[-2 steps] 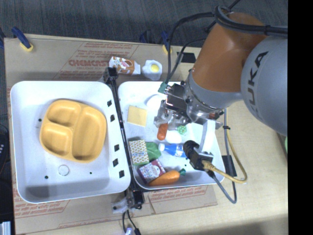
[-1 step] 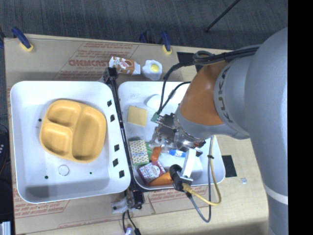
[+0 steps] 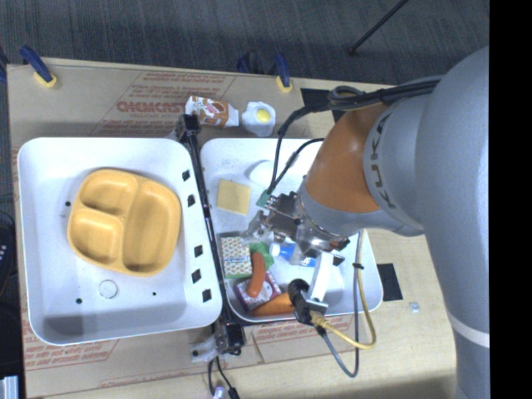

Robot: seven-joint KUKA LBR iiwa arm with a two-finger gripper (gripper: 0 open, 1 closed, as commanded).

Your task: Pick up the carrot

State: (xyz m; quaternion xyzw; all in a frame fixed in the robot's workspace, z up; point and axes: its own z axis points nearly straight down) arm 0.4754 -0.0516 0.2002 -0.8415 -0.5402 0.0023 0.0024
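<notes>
- The desk [image 3: 150,90] is covered with brown printed cardboard, held at its far edge by blue clamps [image 3: 37,65]; dark grey carpet [image 3: 166,11] lies beyond it.
- Two white bins sit side by side on the desk, touching along a black strip.
- The left bin [image 3: 41,223] holds a yellow tray [image 3: 125,220] with several compartments, lying flat near the bin's middle.
- The right bin [image 3: 220,152] holds a mixed pile: a pale yellow cheese slice [image 3: 233,196] toward the far side, and a cluster of small things near the front.
- The carrot [image 3: 273,305] lies at the front edge of the right bin, orange, partly hidden by the arm's cabling.
- Just beside it, further in, are a thin red-orange stick with a green end [image 3: 258,268] and a patterned packet [image 3: 235,253].
- On the cardboard behind the bins stand a small brown-and-white carton [image 3: 208,110] and a white cup with a yellow inside [image 3: 259,117].
- The arm [image 3: 391,173] comes in from the right and hangs over the right bin.
- The tool [image 3: 274,227] is low among the things in the right bin; how far it is open, and whether it has hold of anything, I cannot tell.
- A yellow cable [image 3: 349,335] loops from the arm over the bin's front edge.
</notes>
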